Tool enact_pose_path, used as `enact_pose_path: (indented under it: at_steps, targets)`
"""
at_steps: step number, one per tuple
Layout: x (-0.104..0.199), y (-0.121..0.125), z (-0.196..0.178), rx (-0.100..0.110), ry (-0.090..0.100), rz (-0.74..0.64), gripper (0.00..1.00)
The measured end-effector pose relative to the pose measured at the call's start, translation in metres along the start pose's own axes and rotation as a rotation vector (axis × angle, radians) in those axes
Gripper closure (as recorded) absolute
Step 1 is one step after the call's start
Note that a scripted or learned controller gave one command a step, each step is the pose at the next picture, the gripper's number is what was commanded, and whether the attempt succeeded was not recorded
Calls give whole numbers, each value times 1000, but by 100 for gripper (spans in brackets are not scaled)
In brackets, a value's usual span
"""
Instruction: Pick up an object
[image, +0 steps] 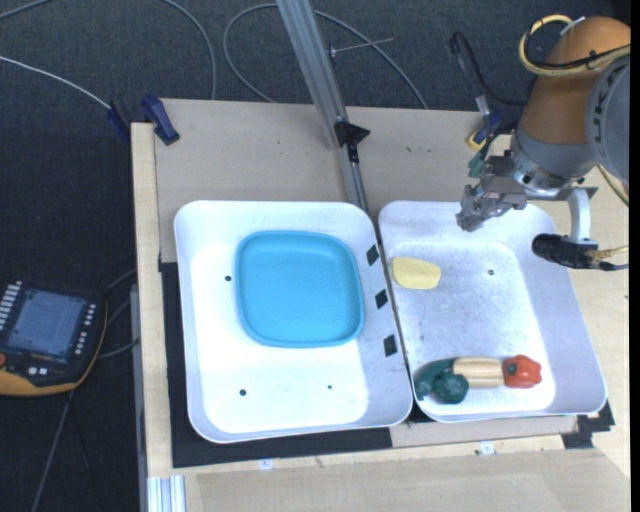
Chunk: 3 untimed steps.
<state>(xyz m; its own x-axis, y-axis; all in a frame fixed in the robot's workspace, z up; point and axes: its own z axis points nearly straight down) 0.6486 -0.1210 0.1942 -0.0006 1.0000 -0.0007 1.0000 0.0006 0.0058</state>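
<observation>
The right bin (560, 300) holds a pale yellow lump (415, 273) near its left wall. Along its front edge lie a dark green object (442, 384), a tan stick-shaped piece (478, 372) and a red object (521, 371) in a row. My gripper (478, 214) hangs over the far rim of the right bin, well behind all these objects. Nothing shows between its fingers. A blue square plate (299, 288) lies in the left bin (205, 330).
A slanted metal pole (325, 80) rises behind the gap between the bins. Cables trail on the dark floor at the back. A handheld control pendant (45, 330) lies to the left of the bench. A black fitting (565, 250) sticks out by the right bin's right rim.
</observation>
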Motion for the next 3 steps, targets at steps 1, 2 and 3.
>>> enact_pose_path:
  at_steps: [1, 2, 3]
  targets:
    - [-6, -6, -50, 1, 0, 0, 100]
    - [-6, -6, -84, 2, 0, 0, 100]
    - [49, -22, -70, 6, 2, -4, 100]
